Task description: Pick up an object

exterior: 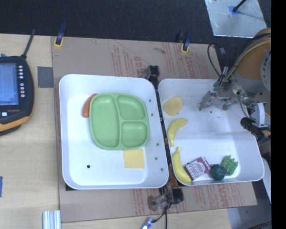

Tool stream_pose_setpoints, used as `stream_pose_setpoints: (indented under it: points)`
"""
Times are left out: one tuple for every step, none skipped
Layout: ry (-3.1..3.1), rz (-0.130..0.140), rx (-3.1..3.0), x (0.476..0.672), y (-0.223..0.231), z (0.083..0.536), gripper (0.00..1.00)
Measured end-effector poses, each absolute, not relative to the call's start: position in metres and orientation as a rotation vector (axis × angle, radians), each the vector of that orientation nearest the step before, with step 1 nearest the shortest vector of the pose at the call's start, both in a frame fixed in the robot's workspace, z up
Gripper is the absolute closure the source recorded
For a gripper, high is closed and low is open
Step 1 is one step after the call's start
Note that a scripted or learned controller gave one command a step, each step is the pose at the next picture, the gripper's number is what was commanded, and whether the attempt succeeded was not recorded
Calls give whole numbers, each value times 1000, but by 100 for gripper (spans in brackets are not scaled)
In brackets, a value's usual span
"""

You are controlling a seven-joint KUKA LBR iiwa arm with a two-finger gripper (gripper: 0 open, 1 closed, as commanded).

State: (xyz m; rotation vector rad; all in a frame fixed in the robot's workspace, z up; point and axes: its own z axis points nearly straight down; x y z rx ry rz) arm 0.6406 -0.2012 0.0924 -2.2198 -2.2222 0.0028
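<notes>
My gripper [214,104] hangs over the far part of the right bin [248,142], its fingers spread open with nothing between them. Left of it a pale yellow chip [172,106] lies by the bin's left wall, and a yellow curved piece [175,128] sits just nearer. Along the near edge lie a banana [179,167], a red and white packet [198,168] and a green broccoli [224,168]. The gripper is well apart from all of these.
The left bin [71,147] holds a green divided plate [119,120], an orange sausage [87,105] at the plate's left edge and a yellow cheese slice [134,158]. A handheld control pad [7,92] rests on the bench at far left.
</notes>
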Motion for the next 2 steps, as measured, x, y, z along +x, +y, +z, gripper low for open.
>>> stream_pose_setpoints:
  points:
    - [-2225,-1,-2215,622,-90,193,0]
    - [-2226,4,-2214,646,-92,92,0]
